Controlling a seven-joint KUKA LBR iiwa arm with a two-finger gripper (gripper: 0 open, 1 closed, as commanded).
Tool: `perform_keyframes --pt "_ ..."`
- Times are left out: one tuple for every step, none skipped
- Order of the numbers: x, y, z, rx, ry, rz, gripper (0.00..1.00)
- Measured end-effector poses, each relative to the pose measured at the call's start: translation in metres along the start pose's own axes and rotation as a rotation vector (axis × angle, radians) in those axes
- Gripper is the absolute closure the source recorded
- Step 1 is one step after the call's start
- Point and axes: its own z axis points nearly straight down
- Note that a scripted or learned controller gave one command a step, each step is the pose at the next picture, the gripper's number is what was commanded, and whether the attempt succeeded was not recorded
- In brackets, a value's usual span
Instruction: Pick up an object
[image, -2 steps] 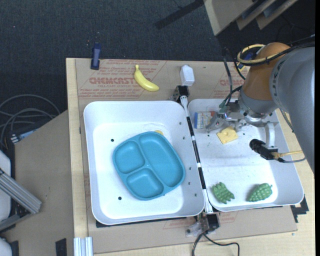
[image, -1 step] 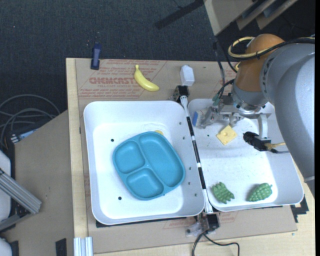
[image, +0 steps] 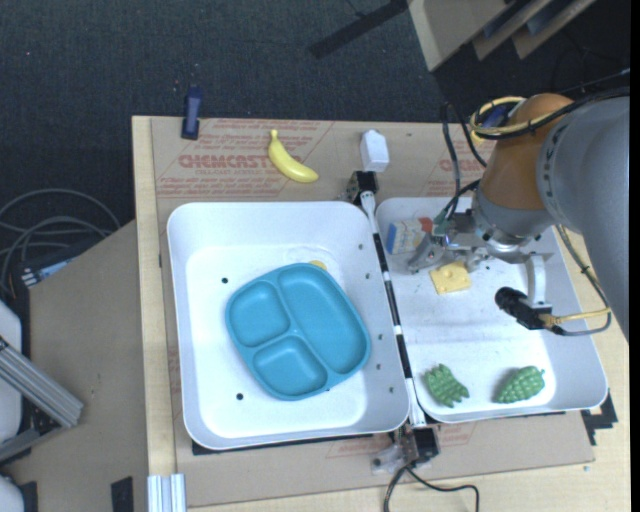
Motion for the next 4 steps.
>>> perform_keyframes --pt "0.003 0.037 0.001 0.018 -0.003 -0.001 0.00" --pt "0.002 0.001 0.000 0.000 0.000 0.000 0.00" --pt "0.009 0.038 0.001 0.017 -0.003 -0.001 0.00" --pt "-0.001 0.002 0.000 0.000 0.001 0.000 0.00"
